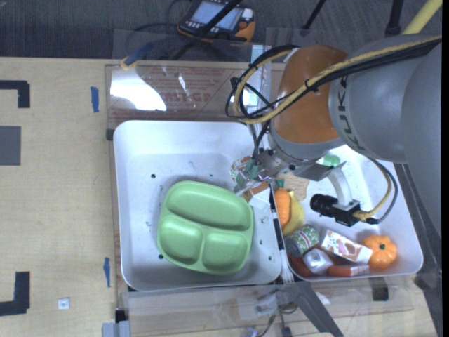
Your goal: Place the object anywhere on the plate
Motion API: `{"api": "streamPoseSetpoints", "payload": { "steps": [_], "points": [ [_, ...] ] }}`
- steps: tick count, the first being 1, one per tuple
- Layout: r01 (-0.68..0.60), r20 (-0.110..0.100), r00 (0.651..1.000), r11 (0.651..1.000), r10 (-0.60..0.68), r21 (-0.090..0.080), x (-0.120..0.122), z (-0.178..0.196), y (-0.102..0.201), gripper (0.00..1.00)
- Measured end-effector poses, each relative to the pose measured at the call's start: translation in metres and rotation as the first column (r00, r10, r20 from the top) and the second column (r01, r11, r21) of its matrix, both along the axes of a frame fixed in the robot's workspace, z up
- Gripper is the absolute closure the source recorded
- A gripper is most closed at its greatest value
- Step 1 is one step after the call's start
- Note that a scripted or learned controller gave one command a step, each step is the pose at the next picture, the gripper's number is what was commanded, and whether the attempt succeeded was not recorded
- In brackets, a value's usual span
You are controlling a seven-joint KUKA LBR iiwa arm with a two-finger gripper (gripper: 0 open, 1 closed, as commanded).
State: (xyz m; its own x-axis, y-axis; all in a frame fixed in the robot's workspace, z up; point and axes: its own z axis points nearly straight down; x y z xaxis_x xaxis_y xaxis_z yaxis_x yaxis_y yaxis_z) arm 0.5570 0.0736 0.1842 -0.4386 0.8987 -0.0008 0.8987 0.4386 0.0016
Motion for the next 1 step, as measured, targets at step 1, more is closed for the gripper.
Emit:
{"api": "streamPoseSetpoints", "payload": {
  "steps": [1],
  "points": [
    [0.000, 0.000, 1.000, 1.000, 0.000, 0.000, 0.0001, 0.0002, -0.0003, 0.00]
  ]
}}
